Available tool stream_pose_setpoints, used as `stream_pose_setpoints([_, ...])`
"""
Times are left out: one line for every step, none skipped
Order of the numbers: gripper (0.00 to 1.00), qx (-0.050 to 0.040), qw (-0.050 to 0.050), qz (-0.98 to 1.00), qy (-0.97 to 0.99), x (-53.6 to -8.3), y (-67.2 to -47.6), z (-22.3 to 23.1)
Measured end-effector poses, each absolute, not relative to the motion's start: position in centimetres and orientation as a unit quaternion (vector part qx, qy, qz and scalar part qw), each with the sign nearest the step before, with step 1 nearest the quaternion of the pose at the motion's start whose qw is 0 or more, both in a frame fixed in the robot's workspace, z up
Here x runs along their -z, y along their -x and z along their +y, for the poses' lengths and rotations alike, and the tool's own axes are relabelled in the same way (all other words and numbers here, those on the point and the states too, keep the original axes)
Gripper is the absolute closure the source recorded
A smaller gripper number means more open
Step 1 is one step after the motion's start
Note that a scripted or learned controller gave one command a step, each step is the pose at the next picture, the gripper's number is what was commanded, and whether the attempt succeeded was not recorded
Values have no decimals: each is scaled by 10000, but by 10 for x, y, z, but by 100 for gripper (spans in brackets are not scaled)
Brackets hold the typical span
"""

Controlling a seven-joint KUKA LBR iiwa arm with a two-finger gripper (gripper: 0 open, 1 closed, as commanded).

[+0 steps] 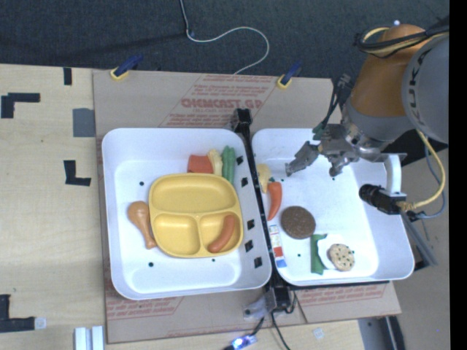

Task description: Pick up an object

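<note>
My gripper (pixel 315 165) hangs open over the upper middle of the right bin (pixel 379 228), with nothing between its fingers. Below it on the bin floor lie a brown round patty (pixel 298 222), a chocolate-chip cookie (pixel 341 256) and a green bean pod (pixel 317 254). A carrot (pixel 273 197) lies against the bin's left wall, with a small yellow piece (pixel 262 173) just above it. The left bin (pixel 128 159) holds a yellow divided plate (pixel 195 214) with a sausage (pixel 225 233) in its lower right compartment. A chicken drumstick (pixel 141 221) lies to the left of the plate.
Red, yellow and green toy foods (pixel 214 162) sit behind the plate. A small red and white packet (pixel 276 243) lies by the right bin's left wall. A black clamp (pixel 242 119) sits where the bins meet. A white cable (pixel 226 35) loops behind the bench.
</note>
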State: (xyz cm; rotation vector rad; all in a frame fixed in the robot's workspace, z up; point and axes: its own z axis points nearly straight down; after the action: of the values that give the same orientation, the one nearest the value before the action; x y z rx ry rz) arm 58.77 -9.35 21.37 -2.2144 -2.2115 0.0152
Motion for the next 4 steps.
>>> stream_pose_setpoints([0,-6,9,-7076,7066,-221,-590,-93])
stream_pose_setpoints([0,-22,18,-7073,7069,-176,-587,-98])
stream_pose_setpoints([0,-19,20,-7075,7067,-115,-579,-93])
stream_pose_setpoints([0,-14,9,-7077,7066,-82,-579,-93])
